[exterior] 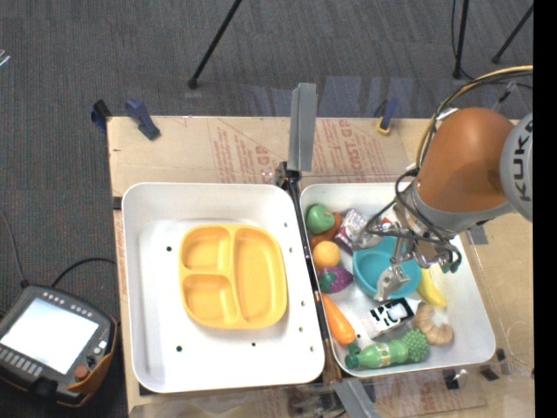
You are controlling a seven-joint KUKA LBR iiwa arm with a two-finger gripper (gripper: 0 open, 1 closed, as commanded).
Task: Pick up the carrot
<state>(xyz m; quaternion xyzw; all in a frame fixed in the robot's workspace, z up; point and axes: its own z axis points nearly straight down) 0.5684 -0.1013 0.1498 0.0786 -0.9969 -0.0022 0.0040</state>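
Observation:
The carrot [338, 319], orange with a pointed upper end, lies along the left wall of the right bin [481, 306], near its front. My gripper [394, 279] hangs over the middle of that bin, just above the front rim of a blue bowl [380, 268], to the right of the carrot and a little further back. Nothing shows between its fingers. The orange wrist band [463, 159] looms above it and hides part of the bin's back right.
The right bin also holds a green pear, an orange fruit, a purple toy, a foil wrapper, a banana [432, 289], a black-and-white packet [392, 313], a green bottle-like toy [389, 351] and a beige toy. A yellow divided plate [232, 275] lies in the left bin [144, 259].

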